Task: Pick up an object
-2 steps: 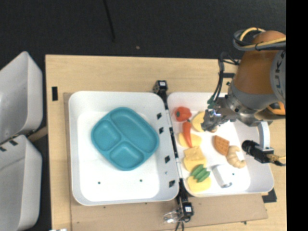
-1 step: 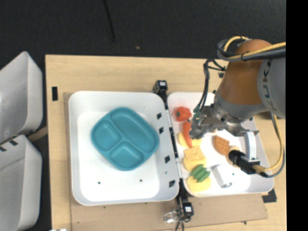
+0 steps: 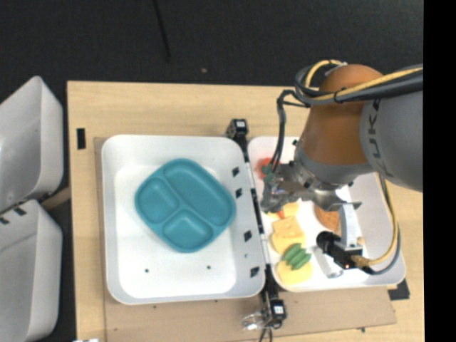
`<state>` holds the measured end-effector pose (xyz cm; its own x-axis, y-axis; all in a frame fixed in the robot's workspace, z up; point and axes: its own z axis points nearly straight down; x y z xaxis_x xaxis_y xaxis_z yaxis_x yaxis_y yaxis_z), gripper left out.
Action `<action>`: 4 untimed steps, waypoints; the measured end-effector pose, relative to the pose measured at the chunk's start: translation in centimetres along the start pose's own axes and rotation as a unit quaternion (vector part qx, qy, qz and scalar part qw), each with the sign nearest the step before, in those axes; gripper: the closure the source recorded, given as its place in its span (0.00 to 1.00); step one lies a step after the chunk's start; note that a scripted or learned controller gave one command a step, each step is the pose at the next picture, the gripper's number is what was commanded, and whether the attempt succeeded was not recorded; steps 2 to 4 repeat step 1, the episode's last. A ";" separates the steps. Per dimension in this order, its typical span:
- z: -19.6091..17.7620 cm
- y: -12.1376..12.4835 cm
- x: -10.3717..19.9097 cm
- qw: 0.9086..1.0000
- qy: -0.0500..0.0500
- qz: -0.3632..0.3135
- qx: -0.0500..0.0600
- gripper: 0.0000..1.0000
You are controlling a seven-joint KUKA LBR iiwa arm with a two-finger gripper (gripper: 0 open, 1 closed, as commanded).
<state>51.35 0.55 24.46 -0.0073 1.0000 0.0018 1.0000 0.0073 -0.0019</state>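
Observation:
My gripper [image 3: 275, 191] hangs low over the left side of the right bin [image 3: 377, 191], close to the wall between the two bins. The grey and orange arm hides most of that bin's back half. Just in front of the gripper lie a small orange piece [image 3: 291, 209] and a yellow block [image 3: 287, 230]. Nearer the front, a green pod [image 3: 298, 256] rests on a yellow piece [image 3: 293, 275]. A red item [image 3: 265, 167] peeks out behind the gripper. A brown round piece [image 3: 327, 219] lies under the wrist.
The left bin [image 3: 121, 262] holds a teal compartment plate [image 3: 185, 204] in its middle. A black and white fitting with cables [image 3: 336, 251] hangs from the arm over the right bin's front. Clips line the divider between the bins.

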 end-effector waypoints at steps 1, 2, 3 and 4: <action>1.5 0.4 4.0 1.000 -0.001 0.001 0.001 1.00; 1.5 0.4 4.0 1.000 -0.001 0.001 0.001 1.00; 1.5 0.4 4.0 1.000 -0.001 0.001 0.001 1.00; 1.5 0.4 4.0 1.000 -0.001 0.001 0.001 1.00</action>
